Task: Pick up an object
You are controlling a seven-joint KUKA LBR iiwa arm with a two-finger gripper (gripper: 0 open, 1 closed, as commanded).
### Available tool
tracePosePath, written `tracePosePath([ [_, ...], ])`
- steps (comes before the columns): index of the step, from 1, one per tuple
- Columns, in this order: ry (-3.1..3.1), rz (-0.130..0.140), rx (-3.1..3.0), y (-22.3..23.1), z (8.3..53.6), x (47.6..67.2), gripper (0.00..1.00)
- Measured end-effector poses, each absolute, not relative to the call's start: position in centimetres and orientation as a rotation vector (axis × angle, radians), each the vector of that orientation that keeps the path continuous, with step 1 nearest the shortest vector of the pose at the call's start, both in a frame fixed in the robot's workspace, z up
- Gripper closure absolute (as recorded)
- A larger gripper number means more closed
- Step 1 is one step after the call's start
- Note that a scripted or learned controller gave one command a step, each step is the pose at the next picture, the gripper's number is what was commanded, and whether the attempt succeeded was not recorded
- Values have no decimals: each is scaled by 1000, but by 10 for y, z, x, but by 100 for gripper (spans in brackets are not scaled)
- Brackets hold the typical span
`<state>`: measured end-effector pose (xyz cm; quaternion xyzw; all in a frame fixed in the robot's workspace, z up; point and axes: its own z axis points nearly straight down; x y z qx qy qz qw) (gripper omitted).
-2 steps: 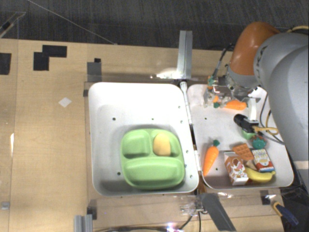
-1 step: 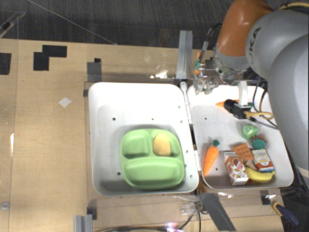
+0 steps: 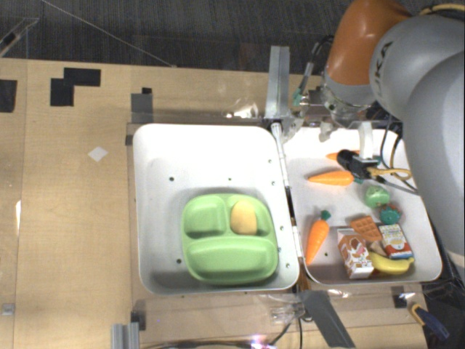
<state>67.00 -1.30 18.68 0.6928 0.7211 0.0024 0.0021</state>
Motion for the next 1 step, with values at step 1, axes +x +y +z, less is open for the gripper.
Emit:
tracePosePath([
  [1,2233,6,2203,-59,186,648,0],
])
